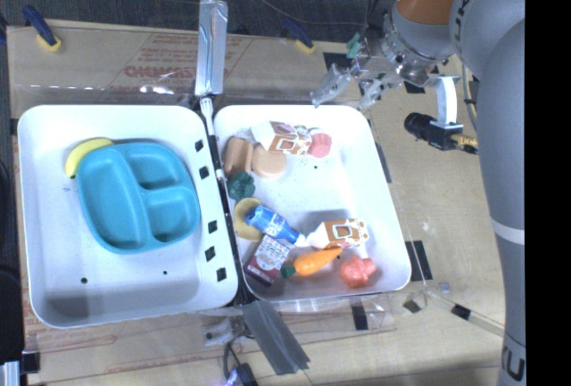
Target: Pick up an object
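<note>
With your gripper (350,88) spread open and empty at upper right, grasp the light, rigid-looking toy carrot (314,263) across its middle.

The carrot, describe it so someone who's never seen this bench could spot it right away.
Look in the right bin, along its near edge. The carrot lies there among a cluster of toys, beside a pink-red lump. It is the only long orange piece, with a green tip.

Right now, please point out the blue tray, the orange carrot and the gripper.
blue tray (138,195): camera view, on its central divider.
orange carrot (314,263): camera view, middle of its body.
gripper (348,93): camera view, between its fingertips.
</note>
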You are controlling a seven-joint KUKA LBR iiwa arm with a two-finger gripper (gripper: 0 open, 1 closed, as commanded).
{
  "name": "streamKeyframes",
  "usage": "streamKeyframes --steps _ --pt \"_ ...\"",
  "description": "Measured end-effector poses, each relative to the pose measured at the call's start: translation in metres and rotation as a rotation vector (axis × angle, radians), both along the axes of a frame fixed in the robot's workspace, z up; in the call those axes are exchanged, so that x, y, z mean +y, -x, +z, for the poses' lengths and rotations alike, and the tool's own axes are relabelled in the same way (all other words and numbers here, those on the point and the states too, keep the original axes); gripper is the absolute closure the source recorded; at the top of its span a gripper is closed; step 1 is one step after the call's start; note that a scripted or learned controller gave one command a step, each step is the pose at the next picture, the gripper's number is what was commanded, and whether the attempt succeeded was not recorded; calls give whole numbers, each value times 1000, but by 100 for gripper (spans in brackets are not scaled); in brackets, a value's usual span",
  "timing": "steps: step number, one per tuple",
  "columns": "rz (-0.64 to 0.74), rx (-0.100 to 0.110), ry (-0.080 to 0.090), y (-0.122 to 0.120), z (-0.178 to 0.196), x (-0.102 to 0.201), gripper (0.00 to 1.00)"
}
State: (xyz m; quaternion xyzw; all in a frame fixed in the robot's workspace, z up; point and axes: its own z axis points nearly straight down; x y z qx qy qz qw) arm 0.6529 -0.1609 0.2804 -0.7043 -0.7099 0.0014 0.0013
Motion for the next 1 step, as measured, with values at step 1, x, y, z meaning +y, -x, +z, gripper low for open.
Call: streamKeyframes --steps 1 --pt "182 7 -4 -2 -128 71 0"
